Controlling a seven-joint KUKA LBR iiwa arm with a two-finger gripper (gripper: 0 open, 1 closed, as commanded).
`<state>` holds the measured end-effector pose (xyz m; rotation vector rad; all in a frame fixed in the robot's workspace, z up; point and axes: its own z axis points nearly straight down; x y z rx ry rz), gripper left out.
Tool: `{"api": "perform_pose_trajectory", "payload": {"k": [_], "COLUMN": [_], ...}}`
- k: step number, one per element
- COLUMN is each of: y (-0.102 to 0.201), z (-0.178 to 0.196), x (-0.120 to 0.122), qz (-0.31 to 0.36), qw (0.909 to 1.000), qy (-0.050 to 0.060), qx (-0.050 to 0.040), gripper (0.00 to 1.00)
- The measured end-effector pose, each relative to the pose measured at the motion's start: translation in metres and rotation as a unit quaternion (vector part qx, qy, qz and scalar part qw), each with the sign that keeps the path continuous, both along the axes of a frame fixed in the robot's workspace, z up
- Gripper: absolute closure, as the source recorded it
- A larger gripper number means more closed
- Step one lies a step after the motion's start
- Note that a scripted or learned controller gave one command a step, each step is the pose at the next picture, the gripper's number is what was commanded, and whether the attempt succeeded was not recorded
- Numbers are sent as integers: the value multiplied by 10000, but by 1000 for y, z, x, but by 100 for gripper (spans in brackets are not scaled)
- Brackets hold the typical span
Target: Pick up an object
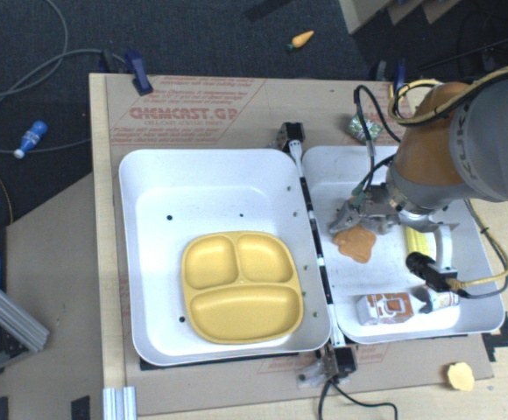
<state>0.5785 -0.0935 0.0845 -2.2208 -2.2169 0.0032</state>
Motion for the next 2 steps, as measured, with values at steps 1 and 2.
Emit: {"api": "perform_pose_trajectory", "payload": {"k": [1,2], "y": [-6,-5], "z": [0,10], "x": [-21,-20], "qz": [0,3], "qw": [10000,10000], "qy": [2,-19], "qx": [-1,-2], "gripper": [0,100]}}
